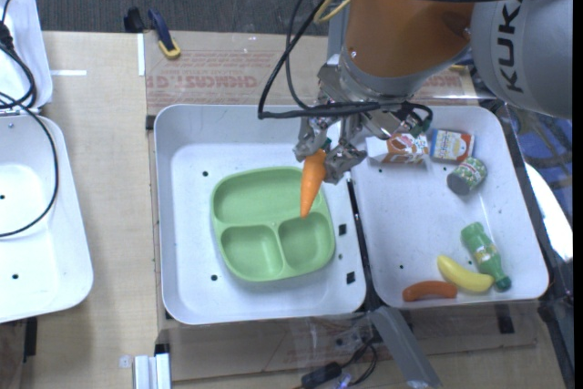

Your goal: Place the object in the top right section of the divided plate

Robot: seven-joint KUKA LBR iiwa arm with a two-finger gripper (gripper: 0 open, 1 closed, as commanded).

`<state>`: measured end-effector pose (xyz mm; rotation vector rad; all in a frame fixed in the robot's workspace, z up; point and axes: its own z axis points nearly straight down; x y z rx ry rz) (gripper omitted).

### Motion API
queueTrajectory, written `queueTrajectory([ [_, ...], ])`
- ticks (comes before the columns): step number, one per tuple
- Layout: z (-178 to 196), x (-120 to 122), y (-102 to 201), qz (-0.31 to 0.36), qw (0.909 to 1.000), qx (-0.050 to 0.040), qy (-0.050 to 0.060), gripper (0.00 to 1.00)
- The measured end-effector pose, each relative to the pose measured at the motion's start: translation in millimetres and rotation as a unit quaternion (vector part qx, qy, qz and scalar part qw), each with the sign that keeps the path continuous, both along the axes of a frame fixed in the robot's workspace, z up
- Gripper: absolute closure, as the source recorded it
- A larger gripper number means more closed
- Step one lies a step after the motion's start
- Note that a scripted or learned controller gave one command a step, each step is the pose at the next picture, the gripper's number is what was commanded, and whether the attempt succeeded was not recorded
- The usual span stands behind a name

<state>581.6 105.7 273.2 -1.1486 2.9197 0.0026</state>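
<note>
A green divided plate (264, 228) lies in the left bin (182, 223). It has one wide section at the back and two smaller ones at the front. My gripper (321, 157) hangs over the plate's back right corner, shut on the top of an orange carrot (311, 185). The carrot points down and slightly left, with its tip just above the right end of the wide back section.
The right bin (410, 241) holds a small carton (401, 148), a red and white box (451, 144), a grey-green can (466, 176), a green bottle (485, 256), a yellow banana (463, 274) and a red sausage (429, 291). Black cables hang from the arm over the left bin's back edge.
</note>
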Motion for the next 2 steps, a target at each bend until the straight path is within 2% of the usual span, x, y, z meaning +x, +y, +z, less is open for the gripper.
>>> queueTrajectory([
  [1,-46.4,-59.6,-31.2,-0.031,0.9995,-0.0009,0.001,1.00],
  [2,1.6,-11.8,-38.8,-0.228,0.9737,-0.0003,0.000,1.00],
])
